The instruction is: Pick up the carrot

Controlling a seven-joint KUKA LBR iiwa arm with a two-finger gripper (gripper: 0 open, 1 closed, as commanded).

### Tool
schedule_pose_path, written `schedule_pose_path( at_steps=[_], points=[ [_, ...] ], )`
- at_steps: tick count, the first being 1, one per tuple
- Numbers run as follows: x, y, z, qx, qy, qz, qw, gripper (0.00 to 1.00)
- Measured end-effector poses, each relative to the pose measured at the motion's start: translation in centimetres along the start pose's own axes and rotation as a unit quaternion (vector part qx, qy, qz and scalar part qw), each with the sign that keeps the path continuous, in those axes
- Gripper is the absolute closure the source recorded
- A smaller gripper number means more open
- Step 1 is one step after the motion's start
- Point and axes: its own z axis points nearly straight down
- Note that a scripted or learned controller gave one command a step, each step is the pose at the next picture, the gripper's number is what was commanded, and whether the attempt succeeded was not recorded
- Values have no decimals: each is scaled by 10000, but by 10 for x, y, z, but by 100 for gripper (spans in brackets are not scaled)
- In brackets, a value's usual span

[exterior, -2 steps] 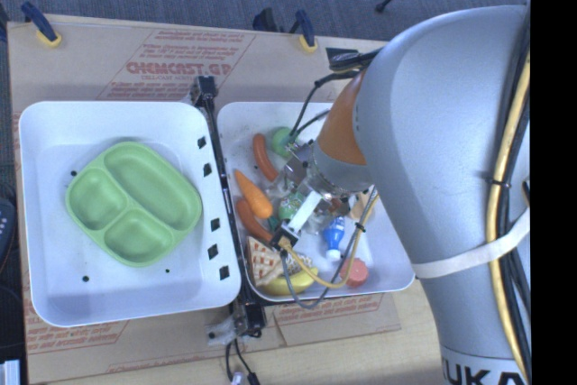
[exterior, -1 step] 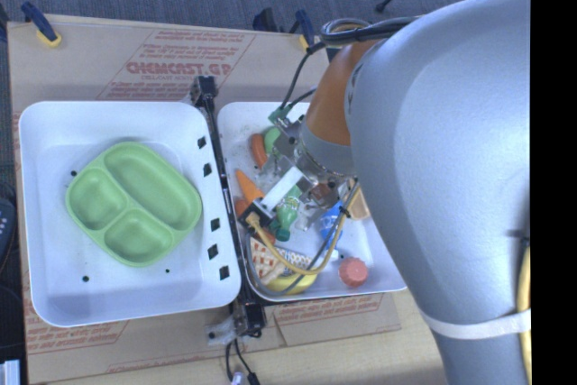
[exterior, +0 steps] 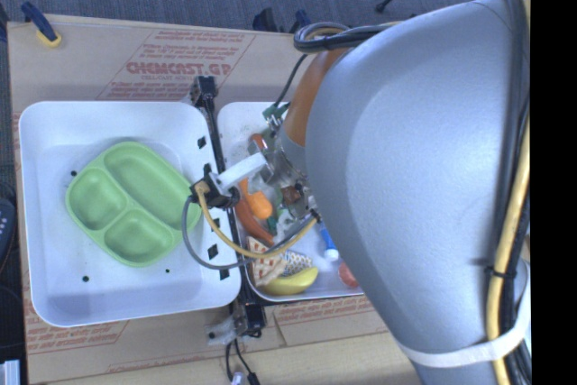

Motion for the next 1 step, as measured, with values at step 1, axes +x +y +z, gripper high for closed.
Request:
schedule_pose_path(
  at_steps=[1],
  points=[
    [-64,86,56,0,-2,-1299,9915,0]
  ],
)
